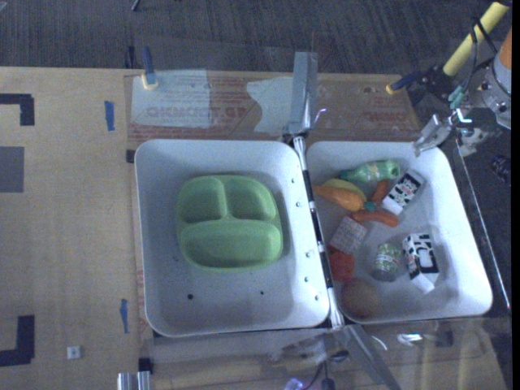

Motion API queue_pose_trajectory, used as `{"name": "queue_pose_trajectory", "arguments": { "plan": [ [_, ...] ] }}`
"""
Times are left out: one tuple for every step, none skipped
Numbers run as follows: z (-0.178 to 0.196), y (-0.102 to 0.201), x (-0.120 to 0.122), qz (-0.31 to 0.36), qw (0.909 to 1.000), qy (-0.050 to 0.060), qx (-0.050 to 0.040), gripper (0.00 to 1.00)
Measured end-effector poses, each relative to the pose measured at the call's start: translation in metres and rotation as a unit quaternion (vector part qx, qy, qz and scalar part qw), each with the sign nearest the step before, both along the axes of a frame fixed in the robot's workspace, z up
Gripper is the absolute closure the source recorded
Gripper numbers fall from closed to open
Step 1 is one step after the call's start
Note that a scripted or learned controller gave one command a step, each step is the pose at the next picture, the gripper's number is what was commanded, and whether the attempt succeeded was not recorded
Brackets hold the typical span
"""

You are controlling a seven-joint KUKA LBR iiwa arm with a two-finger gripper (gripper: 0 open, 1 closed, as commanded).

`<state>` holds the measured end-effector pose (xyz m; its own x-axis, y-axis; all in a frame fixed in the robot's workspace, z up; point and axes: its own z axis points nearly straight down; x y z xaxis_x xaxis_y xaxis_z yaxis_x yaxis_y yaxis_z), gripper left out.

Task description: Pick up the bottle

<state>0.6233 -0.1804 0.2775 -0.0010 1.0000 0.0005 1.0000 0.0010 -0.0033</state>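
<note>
Pincer (439, 130) open, unladen, above right bin (479, 287) corner; wooden bench (65, 242), dark carpet (244, 15) beyond.

No readable text anywhere. Faint mirrored lettering on the clear plastic sheet (180, 104) at upper centre of the frame, too blurred to read. Cow-pattern cartons (403, 192) show patches, no legible print.

Both white bins (154, 218) look like smooth, faintly glossy plastic; the green divided plate (229, 222) inside the left bin looks matt plastic.
</note>
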Motion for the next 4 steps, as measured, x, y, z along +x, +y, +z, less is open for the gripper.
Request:
{"name": "queue_pose_trajectory", "arguments": {
  "plan": [
    [-0.159,0.043,0.044,0.028,0.9996,0.000,0.0001,0.00],
    [-0.133,-0.014,0.044,0.100,0.9950,-0.003,-0.0009,0.00],
    [-0.194,-0.008,0.042,0.142,0.9898,0.003,0.0011,0.00],
    [-0.114,0.038,0.045,0.033,0.9995,-0.002,-0.0006,0.00]
  ]
}}
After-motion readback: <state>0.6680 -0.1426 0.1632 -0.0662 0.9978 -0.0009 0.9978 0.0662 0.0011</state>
